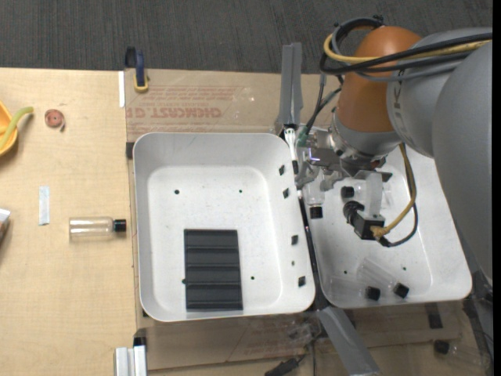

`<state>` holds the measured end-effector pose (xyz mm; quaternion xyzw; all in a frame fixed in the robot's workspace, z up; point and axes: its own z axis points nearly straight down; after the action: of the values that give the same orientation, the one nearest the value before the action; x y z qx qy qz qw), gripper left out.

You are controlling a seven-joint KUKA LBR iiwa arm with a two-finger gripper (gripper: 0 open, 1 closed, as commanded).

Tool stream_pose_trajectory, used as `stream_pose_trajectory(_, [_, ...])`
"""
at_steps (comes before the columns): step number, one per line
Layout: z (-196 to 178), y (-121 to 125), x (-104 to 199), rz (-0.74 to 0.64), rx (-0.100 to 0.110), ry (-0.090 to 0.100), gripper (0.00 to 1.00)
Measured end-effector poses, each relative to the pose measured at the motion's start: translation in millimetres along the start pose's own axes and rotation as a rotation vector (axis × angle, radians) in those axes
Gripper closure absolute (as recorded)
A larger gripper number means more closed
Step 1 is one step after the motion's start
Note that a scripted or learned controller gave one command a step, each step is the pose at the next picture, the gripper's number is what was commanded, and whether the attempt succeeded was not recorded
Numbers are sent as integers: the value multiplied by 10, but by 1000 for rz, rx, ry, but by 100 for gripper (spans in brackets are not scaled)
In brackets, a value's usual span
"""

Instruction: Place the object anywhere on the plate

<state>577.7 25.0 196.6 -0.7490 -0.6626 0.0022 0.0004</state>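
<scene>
While tool [313,180] hovers, plate [212,269] lies left.

A dark grey carpeted floor [156,14] with a fine ribbed weave runs across the top of the view. Below it lies a pale wooden bench [63,304], its light plywood surface evenly lit with soft, short shadows. A brown cardboard sheet [203,104] with mirrored reddish print lies flat on the bench. A blue-and-yellow clamp [137,73] grips the bench's far edge. Grey metal struts [291,84] cross the bench near the middle.
</scene>
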Motion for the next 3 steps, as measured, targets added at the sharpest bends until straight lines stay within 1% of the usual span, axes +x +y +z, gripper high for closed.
stream_pose_trajectory(1, [0,0,0,0,0,0,0])
stream_pose_trajectory(2, [22,711,-619,-149,-2,0,0])
stream_pose_trajectory(3, [-152,958,-1136,-369,-5,-1,0])
